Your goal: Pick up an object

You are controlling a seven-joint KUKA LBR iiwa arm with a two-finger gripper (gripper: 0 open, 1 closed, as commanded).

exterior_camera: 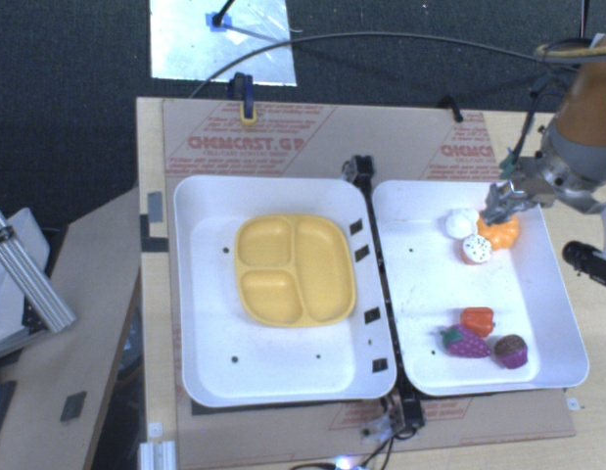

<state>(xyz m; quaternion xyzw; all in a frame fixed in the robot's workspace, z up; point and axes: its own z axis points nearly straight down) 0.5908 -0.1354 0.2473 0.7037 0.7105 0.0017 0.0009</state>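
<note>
hand [502, 204] over orange toy [502, 233], right bin [557, 292]

In the left bin [200, 262] you see a yellow tray [293, 269] with three compartments, lying flat near the middle. Past the bins, a blue clamp [244, 93] sits at the table's [312, 135] far edge, and a shiny sheet [222, 25] lies on the dark floor beyond.
</note>
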